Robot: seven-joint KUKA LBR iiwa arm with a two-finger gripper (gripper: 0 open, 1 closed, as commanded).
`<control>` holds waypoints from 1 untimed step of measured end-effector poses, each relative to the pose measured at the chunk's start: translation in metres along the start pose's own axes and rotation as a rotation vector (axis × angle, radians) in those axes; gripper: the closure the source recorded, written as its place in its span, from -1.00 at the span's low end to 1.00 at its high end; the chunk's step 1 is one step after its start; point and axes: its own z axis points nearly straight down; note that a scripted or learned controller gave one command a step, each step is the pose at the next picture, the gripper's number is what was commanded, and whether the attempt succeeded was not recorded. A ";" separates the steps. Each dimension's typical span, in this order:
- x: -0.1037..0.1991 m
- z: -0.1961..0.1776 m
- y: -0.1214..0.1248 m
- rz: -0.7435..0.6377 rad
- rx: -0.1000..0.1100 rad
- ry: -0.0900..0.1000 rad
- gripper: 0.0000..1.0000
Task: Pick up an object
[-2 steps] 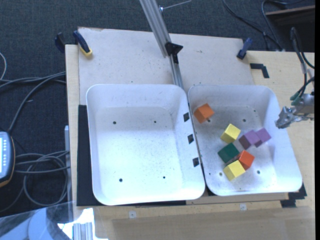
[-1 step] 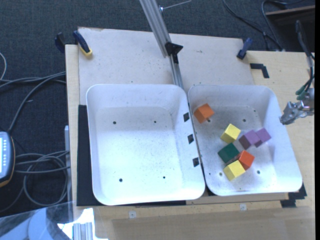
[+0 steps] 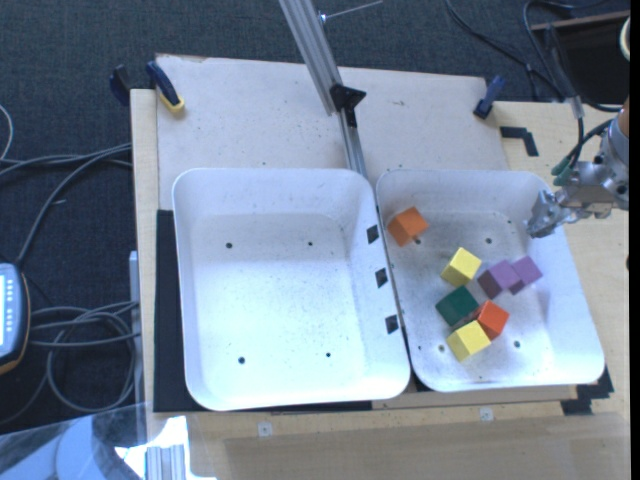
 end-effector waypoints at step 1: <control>0.057 -0.004 0.010 -0.001 0.000 0.000 1.00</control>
